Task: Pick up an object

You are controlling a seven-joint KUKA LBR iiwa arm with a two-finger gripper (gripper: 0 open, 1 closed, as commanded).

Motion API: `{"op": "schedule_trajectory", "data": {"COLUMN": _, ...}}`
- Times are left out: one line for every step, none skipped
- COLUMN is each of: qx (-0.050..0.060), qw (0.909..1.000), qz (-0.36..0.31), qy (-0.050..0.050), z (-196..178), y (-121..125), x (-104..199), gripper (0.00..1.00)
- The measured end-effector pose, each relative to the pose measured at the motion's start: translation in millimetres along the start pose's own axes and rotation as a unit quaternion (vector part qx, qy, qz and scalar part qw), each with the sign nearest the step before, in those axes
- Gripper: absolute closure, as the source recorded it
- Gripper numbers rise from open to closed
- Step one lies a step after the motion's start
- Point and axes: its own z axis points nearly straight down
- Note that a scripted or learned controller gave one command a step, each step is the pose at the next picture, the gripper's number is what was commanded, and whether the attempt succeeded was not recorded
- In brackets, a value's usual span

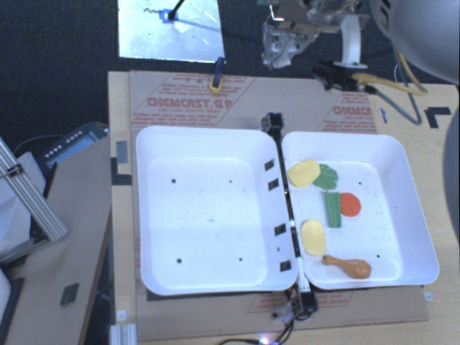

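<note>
Left bin [208, 214]: bare white floor, dotted with a few small dark holes. Right bin [388, 264]: all the toy food, gathered in its left half. Upper yellow piece [303, 172] touching a green leafy piece [328, 177]; just below, a green stick [333, 209] beside an orange-red disc [350, 205]. Lower down, a second yellow piece [313, 236] near the divider, and a brown drumstick [348, 266] close to the front wall. Open white floor along the bin's right side. Beneath both, a printed cardboard sheet [187, 100] on a wooden bench [118, 121]; shiny metal plate [171, 19] at upper left. Gripper [277, 49] at top centre, well above the bins, holding nothing visible; jaw spread impossible to tell.
</note>
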Motion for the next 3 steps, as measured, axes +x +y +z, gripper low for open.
{"op": "schedule_trajectory", "data": {"qx": 0.015, "qw": 0.9999, "qz": 0.003, "qy": -0.003, "z": 150, "y": -5, "x": 12, "gripper": 1.0}}
{"op": "schedule_trajectory", "data": {"qx": 0.005, "qw": 1.0, "qz": 0.0, "qy": 0.0, "z": 74, "y": -1, "x": 83, "gripper": 1.0}}
{"op": "schedule_trajectory", "data": {"qx": 0.014, "qw": 0.9999, "qz": 0.003, "qy": -0.003, "z": 191, "y": -14, "x": 94, "gripper": 1.0}}
